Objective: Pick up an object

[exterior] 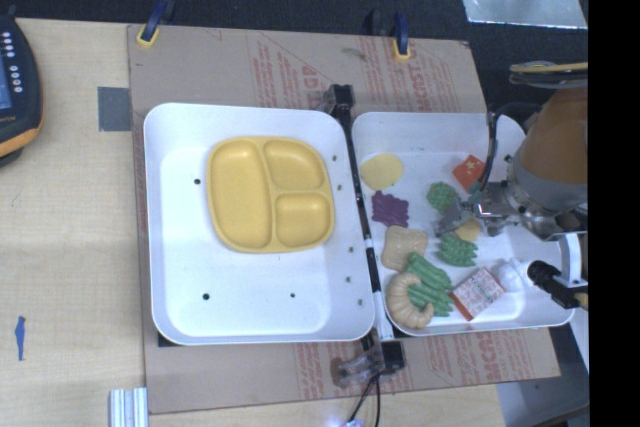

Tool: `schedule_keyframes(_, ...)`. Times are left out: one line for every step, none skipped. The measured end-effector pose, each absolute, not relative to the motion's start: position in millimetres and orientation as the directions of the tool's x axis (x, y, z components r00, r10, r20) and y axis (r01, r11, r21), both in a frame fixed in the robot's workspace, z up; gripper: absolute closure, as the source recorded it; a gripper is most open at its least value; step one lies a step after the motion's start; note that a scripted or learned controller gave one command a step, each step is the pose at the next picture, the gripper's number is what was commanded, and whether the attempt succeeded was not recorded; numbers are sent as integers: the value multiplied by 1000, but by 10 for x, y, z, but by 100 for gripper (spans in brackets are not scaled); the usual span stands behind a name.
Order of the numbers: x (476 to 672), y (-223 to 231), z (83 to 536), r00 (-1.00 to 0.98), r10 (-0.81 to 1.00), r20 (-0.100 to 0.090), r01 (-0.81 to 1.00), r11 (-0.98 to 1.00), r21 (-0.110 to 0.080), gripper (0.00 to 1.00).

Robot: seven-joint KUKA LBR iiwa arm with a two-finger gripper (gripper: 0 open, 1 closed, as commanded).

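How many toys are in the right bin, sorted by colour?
Counting what shows in the right bin:
Green: 3, the pieces at and
Yellow: 1, the disc
Purple: 1
Tan: 2, at and
Orange-red: 1
Red-and-white packet: 1
Total: 9

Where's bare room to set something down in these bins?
Left white bin: bare floor below and left of the yellow three-compartment plate. Right white bin: crowded with toy food; a bare strip along its top wall, above the pale yellow disc.
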State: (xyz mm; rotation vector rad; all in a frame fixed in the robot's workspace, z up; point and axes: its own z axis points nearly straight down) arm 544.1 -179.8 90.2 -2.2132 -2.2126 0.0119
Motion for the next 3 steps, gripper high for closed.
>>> schedule_keyframes(5498,-1801,1026,-5,1000,-1,1000,5,-4,100)
schedule_keyframes(6051,-862,1204,-15,1000,3,1000,15,3,100)
schedule_keyframes(5451,-561,1959,-7,1000,2,1000,7,0,100)
